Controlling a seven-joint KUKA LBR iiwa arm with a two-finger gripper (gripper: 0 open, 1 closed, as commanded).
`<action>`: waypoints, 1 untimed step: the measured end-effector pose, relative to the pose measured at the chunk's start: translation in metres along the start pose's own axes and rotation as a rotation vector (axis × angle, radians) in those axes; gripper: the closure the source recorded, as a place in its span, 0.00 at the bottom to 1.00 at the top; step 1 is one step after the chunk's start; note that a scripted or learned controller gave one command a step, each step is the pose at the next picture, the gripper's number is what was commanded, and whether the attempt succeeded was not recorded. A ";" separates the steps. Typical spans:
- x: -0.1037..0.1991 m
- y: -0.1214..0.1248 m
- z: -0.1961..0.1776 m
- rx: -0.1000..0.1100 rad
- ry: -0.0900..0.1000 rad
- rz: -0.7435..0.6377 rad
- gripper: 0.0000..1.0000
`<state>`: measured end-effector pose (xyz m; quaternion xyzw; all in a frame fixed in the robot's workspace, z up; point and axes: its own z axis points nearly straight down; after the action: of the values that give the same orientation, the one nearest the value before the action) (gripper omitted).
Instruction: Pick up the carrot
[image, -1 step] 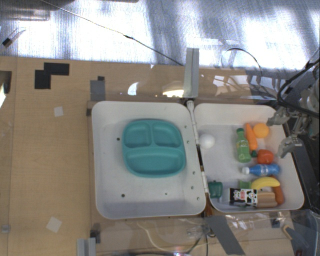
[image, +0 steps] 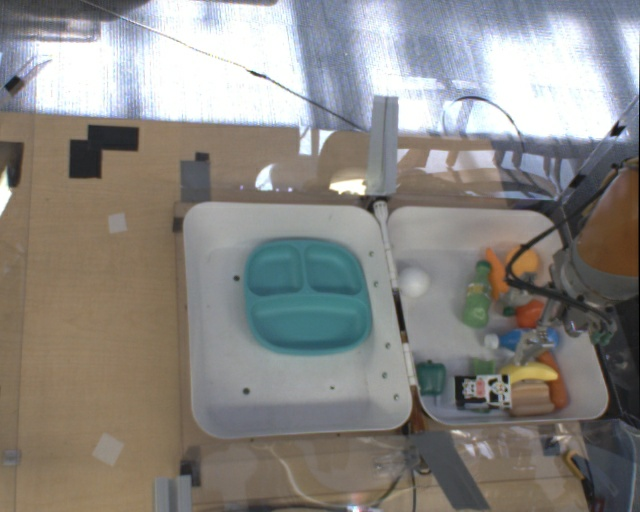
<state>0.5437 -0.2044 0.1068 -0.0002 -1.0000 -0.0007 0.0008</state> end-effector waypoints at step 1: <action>0.042 0.000 0.015 0.010 -0.034 -0.136 0.00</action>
<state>0.5016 -0.2042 0.0923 0.0680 -0.9975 0.0042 -0.0161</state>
